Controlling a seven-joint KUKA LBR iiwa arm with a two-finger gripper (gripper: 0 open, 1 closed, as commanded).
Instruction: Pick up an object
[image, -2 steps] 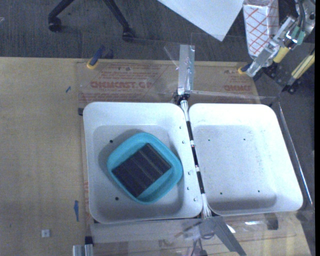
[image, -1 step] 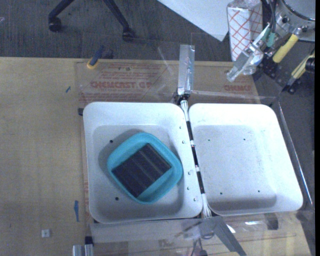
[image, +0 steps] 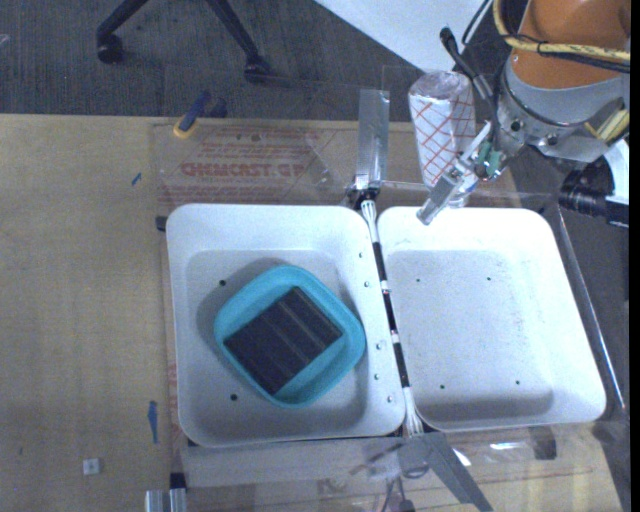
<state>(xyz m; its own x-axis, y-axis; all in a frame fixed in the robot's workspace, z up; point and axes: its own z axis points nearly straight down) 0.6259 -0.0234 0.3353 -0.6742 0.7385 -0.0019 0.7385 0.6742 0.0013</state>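
Blue dish (image: 290, 332) with dark insert lies in left bin (image: 190, 240); gripper (image: 440, 200) hangs over right bin's (image: 560, 250) far-left corner, finger state indeterminate.

The two shallow white bins, the left bin (image: 190, 250) and the right bin (image: 560, 300), are looking like smooth moulded plastic with a soft, half-matt sheen. The rounded square turquoise container (image: 345, 335) is showing a smooth plastic rim, while its dark inset panel (image: 282, 338) is appearing ribbed and faintly glossy. The tan bench top (image: 70, 300) is looking like matt, wood-like board. A clear sheet with red lettering (image: 240, 165) is reading as glossy transparent plastic. The slim silvery gripper (image: 435, 208) is gleaming like bare metal.
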